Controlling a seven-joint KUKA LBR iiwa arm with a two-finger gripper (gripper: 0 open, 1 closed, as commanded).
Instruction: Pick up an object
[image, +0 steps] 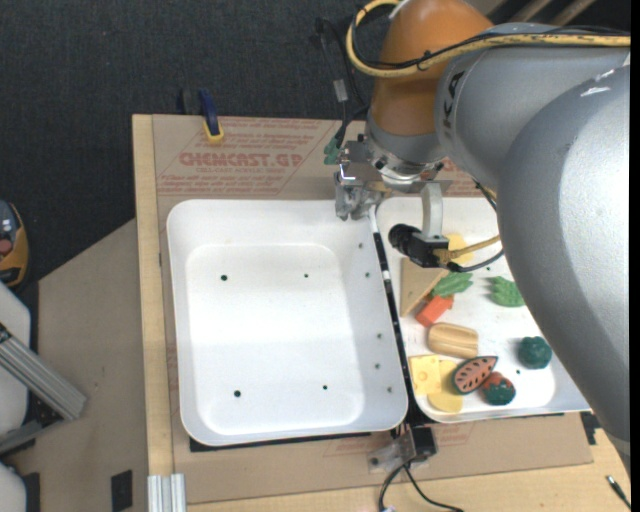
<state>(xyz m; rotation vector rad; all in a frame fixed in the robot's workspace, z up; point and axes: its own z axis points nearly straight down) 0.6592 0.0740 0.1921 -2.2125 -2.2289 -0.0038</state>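
My gripper (347, 203) hangs over the far end of the divider between the two bins, at the back rim of the left bin (200, 300). Nothing shows between or under it. The objects lie in the right bin (560, 400): an orange carrot with a green top (437, 302), a tan bun (452, 339), a yellow cheese wedge (430, 377), a brown and red oval piece (473, 374), a red and green fruit (498, 391), a dark green broccoli (533, 351) and a green leaf (506, 292). All of them lie nearer the front than the gripper and apart from it.
The big grey arm (560, 180) covers the right bin's far right part. A tan flat piece (413, 283) lies beside the divider. Brown cardboard (240, 155) lies behind the bins, with a blue and yellow clamp (210, 115) on its edge.
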